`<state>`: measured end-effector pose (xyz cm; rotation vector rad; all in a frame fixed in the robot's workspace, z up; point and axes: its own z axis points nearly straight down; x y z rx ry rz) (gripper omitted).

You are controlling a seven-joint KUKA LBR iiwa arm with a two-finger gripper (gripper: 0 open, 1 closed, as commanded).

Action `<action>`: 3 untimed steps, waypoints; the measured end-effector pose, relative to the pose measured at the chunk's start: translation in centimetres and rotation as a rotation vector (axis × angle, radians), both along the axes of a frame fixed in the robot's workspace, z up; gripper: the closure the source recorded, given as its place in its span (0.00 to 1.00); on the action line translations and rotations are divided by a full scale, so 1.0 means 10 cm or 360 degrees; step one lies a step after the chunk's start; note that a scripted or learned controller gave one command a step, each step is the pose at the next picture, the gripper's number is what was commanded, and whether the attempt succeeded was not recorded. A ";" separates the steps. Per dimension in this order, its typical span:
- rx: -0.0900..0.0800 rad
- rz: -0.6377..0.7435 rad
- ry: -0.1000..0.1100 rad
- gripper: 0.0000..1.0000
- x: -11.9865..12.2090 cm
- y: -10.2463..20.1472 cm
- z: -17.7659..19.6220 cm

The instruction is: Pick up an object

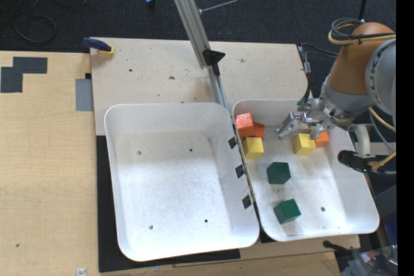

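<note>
Tool (301, 126) position: inside the right bin (352, 213), at its upper part, directly beside a yellow block (303, 143) and an orange block (320, 135). From this angle, whether the tool is released or clenched cannot be determined, and no block is visibly between its parts. The arm (359, 77) enters from the right, its orange band sitting above the wrist.

Right bin contents: an orange-pink block (244, 121) in the upper left corner, touching a second orange block (253, 130) and a second yellow block (253, 147) just below it; a dark green block (279, 172) near the middle; a lighter green block (286, 211) below that.

The left bin (129, 139) lies alongside on the tabletop (155, 71). A metal rail (191, 16) runs at a slant from the top toward the gap between the bins.
</note>
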<state>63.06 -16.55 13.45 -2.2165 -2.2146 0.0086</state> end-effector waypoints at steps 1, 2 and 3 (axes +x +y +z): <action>-0.0015 -0.0001 -0.0051 0.00 0.07 -0.03 -0.14; -0.0018 -0.0006 -0.0047 1.00 0.06 -0.04 -0.06; -0.0005 0.0005 -0.0022 1.00 0.08 -0.06 0.58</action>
